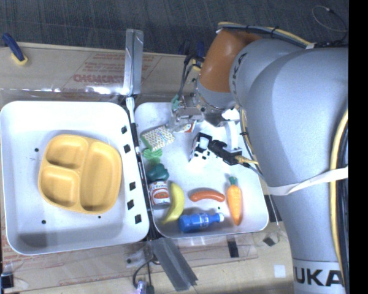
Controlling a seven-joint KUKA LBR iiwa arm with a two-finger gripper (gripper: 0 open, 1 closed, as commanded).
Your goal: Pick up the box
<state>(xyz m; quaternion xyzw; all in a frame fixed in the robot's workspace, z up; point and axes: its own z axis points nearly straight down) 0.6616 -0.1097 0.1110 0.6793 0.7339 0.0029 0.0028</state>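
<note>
2 bins sit on the worktop; the box (157,138), a small patterned carton, lies tilted at about 10 o'clock in the right bin (253,216), just beside the tool (185,120), whose state I cannot tell. It looks light, stiff and crushable, best pinched across its short sides.

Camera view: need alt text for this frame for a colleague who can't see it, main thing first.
The grey arm's gripper hangs over the right bin's far end, close to a small patterned box lying by the divider. Nearer in that bin lie a banana, sausage, carrot and blue bottle; the left bin holds a yellow divided tray.
</note>
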